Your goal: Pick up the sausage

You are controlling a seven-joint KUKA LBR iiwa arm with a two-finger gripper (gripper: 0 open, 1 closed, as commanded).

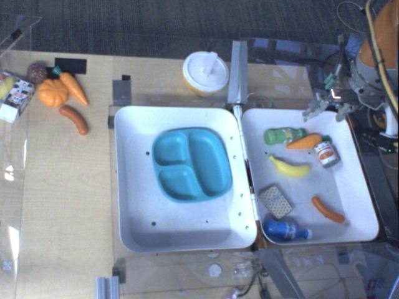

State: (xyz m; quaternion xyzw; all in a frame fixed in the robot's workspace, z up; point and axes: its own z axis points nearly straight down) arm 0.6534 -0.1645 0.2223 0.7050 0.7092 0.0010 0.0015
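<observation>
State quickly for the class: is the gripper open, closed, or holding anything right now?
Gripper: open, holding nothing, poised over the far edge of the right bin; the sausage lies untouched in that bin.

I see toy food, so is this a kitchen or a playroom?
Probably neither: it looks like a robot test bench. A robot arm's gripper hangs over the right white bin of toy food, such as a sausage and banana; the left bin holds a blue tray.

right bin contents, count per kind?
bottle: 2, green, blue
carrot: 1
can: 1
banana: 1
sponge: 1
sausage: 1
total: 7
</observation>
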